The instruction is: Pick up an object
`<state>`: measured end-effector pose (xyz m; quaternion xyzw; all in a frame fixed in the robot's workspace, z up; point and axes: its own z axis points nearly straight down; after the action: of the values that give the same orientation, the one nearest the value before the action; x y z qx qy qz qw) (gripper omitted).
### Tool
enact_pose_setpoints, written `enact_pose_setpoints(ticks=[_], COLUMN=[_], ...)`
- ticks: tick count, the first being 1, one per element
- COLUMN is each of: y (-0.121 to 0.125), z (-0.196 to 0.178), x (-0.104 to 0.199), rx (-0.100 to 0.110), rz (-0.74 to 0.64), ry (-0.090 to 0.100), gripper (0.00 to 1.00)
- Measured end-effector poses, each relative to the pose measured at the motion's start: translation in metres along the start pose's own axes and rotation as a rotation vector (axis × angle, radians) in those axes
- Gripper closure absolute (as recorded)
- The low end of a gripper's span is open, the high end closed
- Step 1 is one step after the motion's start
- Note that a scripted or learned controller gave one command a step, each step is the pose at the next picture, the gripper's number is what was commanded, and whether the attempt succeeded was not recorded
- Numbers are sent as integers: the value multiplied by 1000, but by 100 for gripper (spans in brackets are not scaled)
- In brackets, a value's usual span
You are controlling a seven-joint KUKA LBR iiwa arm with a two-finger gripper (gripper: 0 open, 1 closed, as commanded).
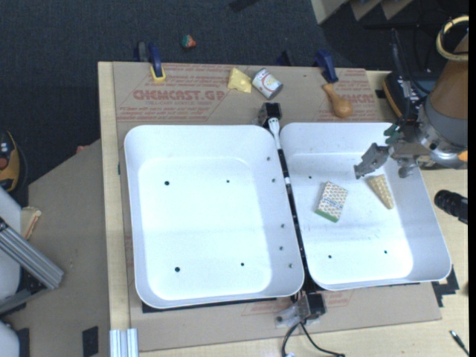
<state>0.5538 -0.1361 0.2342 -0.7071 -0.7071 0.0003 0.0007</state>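
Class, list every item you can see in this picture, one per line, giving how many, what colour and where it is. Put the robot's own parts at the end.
bins: two, white, side by side on the bench; left one, right one
box: one, patterned green and tan, in the right bin near its middle
cone: one, tan, in the right bin, right of the box
wedge: one, yellow, on the board behind the bins
carton: one, white and grey, beside the wedge
pear-shaped piece: one, orange-brown, on the board behind the right bin
clamps: two, blue, at the board's far edge
small ball: one, red and green, on the dark carpet
gripper: one, grey, over the right bin just above the cone
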Motion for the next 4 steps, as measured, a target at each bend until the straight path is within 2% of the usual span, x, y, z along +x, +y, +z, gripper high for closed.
enact_pose_setpoints(ticks=[1, 2, 3, 4], y=[17, 17, 10, -47], z=[-286, -287, -204, -91], x=[0, 0, 59, 69], rx=[-23, -8, 7, 15], rz=[-2, -1, -6, 2], ry=[-6, -4, 2, 2], gripper=[0, 100, 100, 100])
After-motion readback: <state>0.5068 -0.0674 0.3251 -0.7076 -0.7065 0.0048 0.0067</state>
